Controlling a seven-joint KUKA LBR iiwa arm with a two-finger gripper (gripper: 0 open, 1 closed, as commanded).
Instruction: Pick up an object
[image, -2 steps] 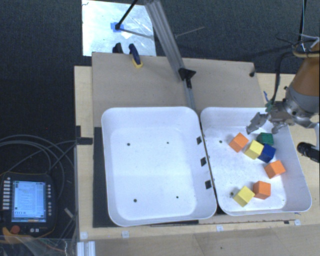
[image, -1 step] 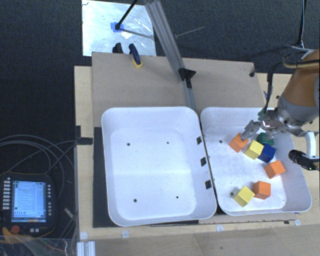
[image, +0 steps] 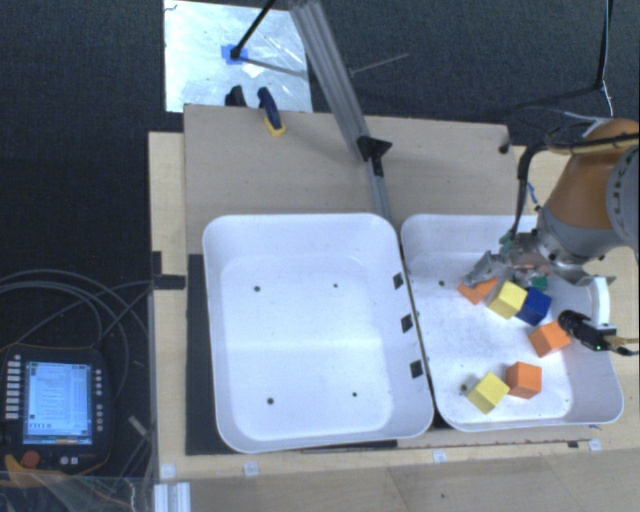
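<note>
Reaching into the right bin for a block

My metal pincer (image: 492, 268) is hovering by a small orange cube (image: 477, 291) in the shallow white right bin (image: 440, 240); I am not lifting anything yet.

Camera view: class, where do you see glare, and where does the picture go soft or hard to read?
Camera view: glare washes out the shiny sheet at the top; the left bin is bright but readable; the gripper over the blocks looks soft.
</note>
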